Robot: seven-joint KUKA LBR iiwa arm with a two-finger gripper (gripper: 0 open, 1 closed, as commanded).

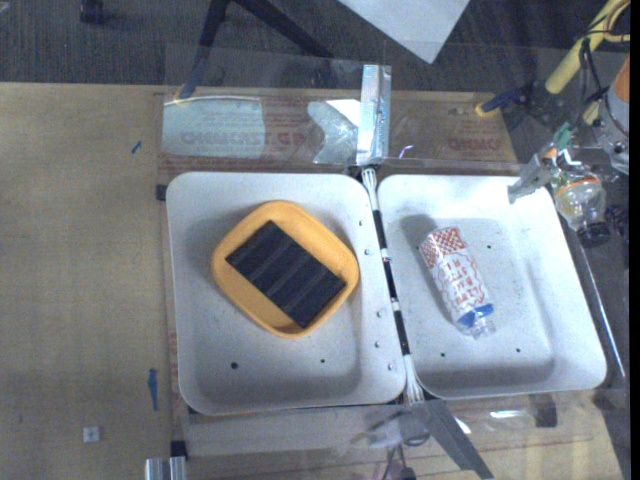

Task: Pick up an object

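You have two candidates, one to each bin, well apart, so either can be approached without the other crowding it. The yellow rounded-square pad with a dark ribbed top (285, 268) lies flat in the middle of the left white bin (200, 368). The crumpled plastic bottle with a red-and-white label (456, 279) lies on its side in the right white bin (560, 348). The gripper (535, 180) waits at that bin's far right corner; whether it is apart or together, I cannot tell.

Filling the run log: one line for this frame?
arm: at right edge, outside bins | gripper: fingers unclear | left bin: yellow tray with dark insert | right bin: red-patterned bottle lying flat | pick: not started
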